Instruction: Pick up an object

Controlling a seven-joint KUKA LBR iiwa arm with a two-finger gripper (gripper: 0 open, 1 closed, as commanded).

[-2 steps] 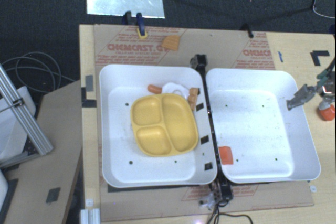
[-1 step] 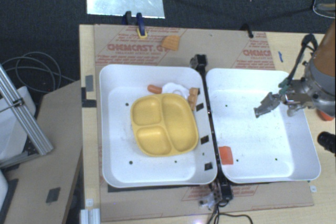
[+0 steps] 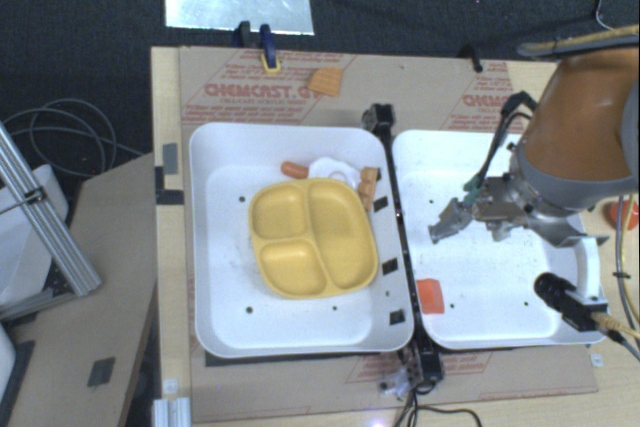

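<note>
Two bins side by side on the bench, the arm over the right one.

A divided plate point(image 3: 312, 240) lies in the middle of the left bin point(image 3: 222, 315); behind it, near the far wall, lie a sausage point(image 3: 295, 170), a cup point(image 3: 335, 172) and a cork point(image 3: 368, 186). A small block point(image 3: 429, 295) sits in the right bin point(image 3: 500, 320) by its near left corner. The gripper point(image 3: 447, 223) hangs over that bin's middle.

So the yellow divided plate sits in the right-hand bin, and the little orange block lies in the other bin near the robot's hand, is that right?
Not quite. The camera view shows the yellow divided plate in the left-hand bin, not the right. The little orange block lies in the other bin, the right one, near the robot's hand, as you said.
</note>
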